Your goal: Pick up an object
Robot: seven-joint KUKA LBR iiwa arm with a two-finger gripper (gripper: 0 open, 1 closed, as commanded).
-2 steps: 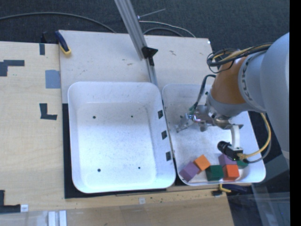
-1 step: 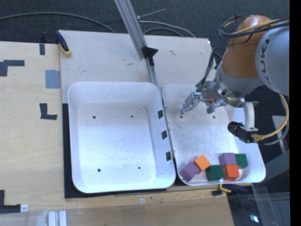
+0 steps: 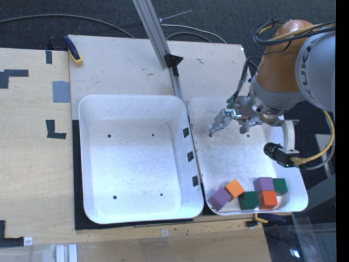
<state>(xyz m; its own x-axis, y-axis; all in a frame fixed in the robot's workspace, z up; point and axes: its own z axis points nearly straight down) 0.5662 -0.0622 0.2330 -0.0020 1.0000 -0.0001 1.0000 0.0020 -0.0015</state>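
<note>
Six small blocks cluster at the five o'clock corner of the right bin [image 3: 218, 146]: a purple block [image 3: 220, 198] lies tilted at the nine o'clock end of the group, an orange block [image 3: 235, 188] touches it at its two o'clock side, a dark green block [image 3: 249, 200] sits just beside both, a second orange block [image 3: 268, 199] lies next at three o'clock of that green one, a second purple block [image 3: 264, 184] rests just above it, and another green block [image 3: 280, 186] sits at the three o'clock end. The tool [image 3: 232, 123] hangs over the upper half of the same bin, well apart from the blocks and at about twelve o'clock from them; its two fingers are spread apart, one pointing toward nine o'clock, and nothing lies between them. The grey arm with its orange band [image 3: 283, 53] comes in from the two o'clock side. The left bin [image 3: 87, 146] lies at nine o'clock of the right one, their rims touching. Both rest on the pale tabletop [image 3: 109, 59], where a slanted metal rail [image 3: 152, 26] runs up toward twelve o'clock and a yellow-and-blue clamp [image 3: 73, 51] sits near the ten o'clock corner.
</note>
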